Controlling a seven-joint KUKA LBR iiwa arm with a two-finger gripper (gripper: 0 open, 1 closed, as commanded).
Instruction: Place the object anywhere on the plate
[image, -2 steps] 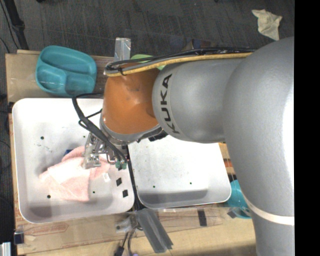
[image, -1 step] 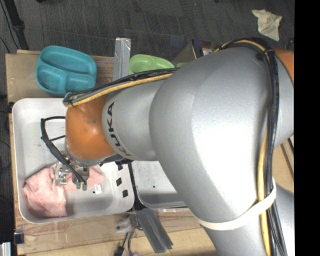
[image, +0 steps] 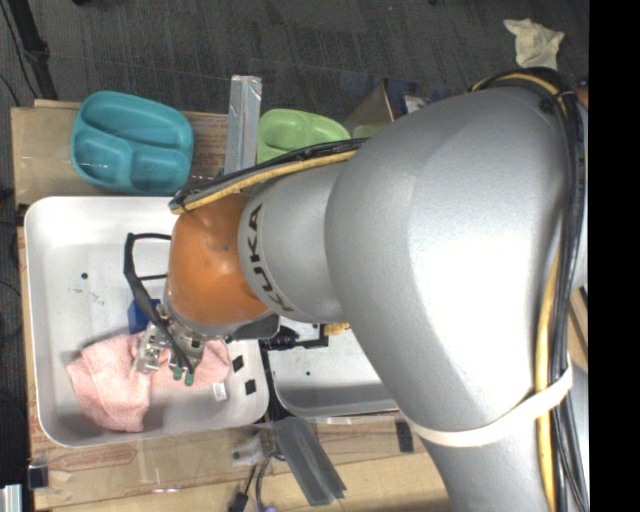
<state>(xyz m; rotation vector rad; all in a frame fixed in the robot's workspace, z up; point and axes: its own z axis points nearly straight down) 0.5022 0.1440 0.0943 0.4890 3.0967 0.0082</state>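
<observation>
Pink cloth lies crumpled in the left bin's near corner, close to its lower rim, with bare white floor beyond it. On the tabletop behind sit a teal tray and a green tray. The pincer hangs over the cloth's right edge; whether it grips cannot be told.

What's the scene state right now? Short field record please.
arm: reaches over the left bin
gripper: low over the pink cloth
cloth: crumpled, near corner of left bin
blue item: partly hidden beside the gripper
plates: teal divided plate and green plate outside the bins, far side
grasp: cannot tell
</observation>
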